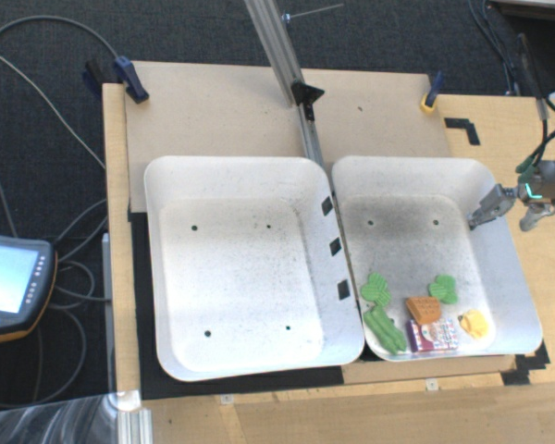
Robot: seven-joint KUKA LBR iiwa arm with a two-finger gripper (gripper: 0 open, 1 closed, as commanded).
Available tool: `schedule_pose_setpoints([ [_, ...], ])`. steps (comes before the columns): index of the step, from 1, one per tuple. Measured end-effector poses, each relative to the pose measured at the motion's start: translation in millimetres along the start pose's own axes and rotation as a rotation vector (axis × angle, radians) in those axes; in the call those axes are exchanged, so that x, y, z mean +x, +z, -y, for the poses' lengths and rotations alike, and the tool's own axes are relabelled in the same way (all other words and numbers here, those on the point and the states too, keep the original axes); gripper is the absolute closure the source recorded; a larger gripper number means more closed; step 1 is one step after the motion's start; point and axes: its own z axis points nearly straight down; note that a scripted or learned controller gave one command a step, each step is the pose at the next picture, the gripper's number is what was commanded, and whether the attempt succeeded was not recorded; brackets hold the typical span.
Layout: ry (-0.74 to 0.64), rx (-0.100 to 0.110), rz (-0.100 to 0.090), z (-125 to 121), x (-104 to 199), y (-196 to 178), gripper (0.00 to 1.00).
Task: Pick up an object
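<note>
Several small objects lie in the near corner of the right bin (pixel 416 178): a green leafy piece (pixel 376 289), a second green piece (pixel 444 288), a long green one (pixel 385 330), an orange block (pixel 424 309), a purple-and-white box (pixel 433 337) and a yellow piece (pixel 475 324). My gripper (pixel 505 216) hangs over the right bin's far right rim, well behind the objects. It is open, its two fingers spread, with nothing between them.
The left bin (pixel 231 266) sits beside the right one, with black clips along the shared wall. A metal pole (pixel 276 44) slants over the bench's back. A tablet (pixel 9 285) and cables lie on the floor to the left.
</note>
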Motion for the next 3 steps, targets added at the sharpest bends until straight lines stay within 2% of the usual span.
schedule_pose_setpoints([
  [1, -0.001, -0.005, 0.001, -1, 0, -2, 0.0],
  [3, 0.0, 0.001, 0.0, 4, -13, 90, 0.0],
])
